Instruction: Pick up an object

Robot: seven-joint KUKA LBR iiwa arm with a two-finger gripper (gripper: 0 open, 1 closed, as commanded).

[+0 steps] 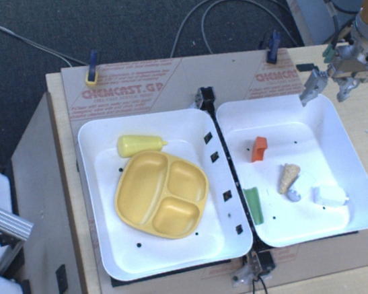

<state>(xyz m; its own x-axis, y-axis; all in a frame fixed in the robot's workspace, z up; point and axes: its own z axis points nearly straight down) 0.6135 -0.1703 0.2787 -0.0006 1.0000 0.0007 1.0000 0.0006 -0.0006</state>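
The gripper [329,86] hung over the far right corner of the right bin [322,115], its 2 grey fingers [310,87] spread wide apart with nothing between them, one over the bin's back rim and the other just outside it. Above them the wrist ran off toward the right edge of the view. Inside the right bin lay 4 small things, all well clear of the gripper: an orange block [259,148] toward the back left, a tan cone-shaped piece [288,177] near the middle with a small grey-blue bit touching its lower end, a green bar [253,206] lying along the left wall, and a pale white object [329,195] near the front right that was hard to tell from the bin floor. The left bin [101,188] held a yellow divided tray [161,193] with 3 compartments, tilted at an angle, and a yellow bottle [140,143] on its side just behind the tray. A row of black clips [214,156] joined the 2 bins along their shared edge, and both rested on a brown printed board [161,78] fixed by 2 blue clamps [92,59].
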